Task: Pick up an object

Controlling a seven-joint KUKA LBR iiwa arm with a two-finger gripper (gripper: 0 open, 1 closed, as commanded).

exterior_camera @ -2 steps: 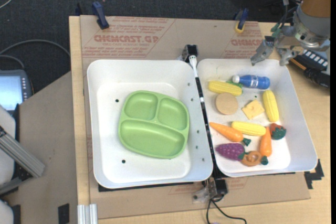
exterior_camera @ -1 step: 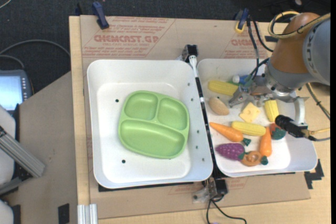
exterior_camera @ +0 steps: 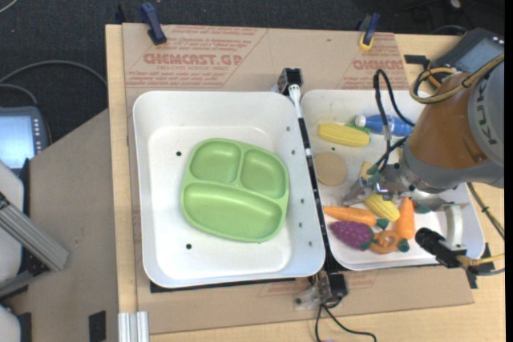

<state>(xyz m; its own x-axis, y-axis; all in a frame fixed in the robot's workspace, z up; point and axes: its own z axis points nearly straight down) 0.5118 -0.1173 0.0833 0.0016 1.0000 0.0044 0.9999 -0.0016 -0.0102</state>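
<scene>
- Two shallow white plastic bins side by side on brown cardboard-covered surface (exterior_camera: 240, 52): left bin (exterior_camera: 152, 172), right bin (exterior_camera: 337, 102).
- Left bin: one light green three-compartment plastic plate (exterior_camera: 235, 188), flat in the middle, well apart from the toys; likely a spare target, untouched.
- Right bin: toy food crowded toward the near-left corner, so picks are cluttered.
- Counted there: two yellow toy corn cobs, upper (exterior_camera: 343, 134) and lower (exterior_camera: 382, 207); two orange toy carrots, one lying flat (exterior_camera: 349, 214), one more upright (exterior_camera: 405, 220); one purple toy grape bunch (exterior_camera: 351, 232); one tan round disc (exterior_camera: 329, 168); one blue-and-white tube-like item (exterior_camera: 383, 123), identity unclear.
- Small orange-brown piece (exterior_camera: 386, 243) beside grapes, unclear.
- Grey arm with orange band reaching in from the right, metal two-finger gripper (exterior_camera: 370, 190) low over the pile, just above the lower corn cob and near the flat carrot.
- Fingers: cannot tell whether spread or clenched; nothing seen between them.
- Likely candidates: lower corn cob or a carrot, all resting in the right bin, not lifted.
</scene>
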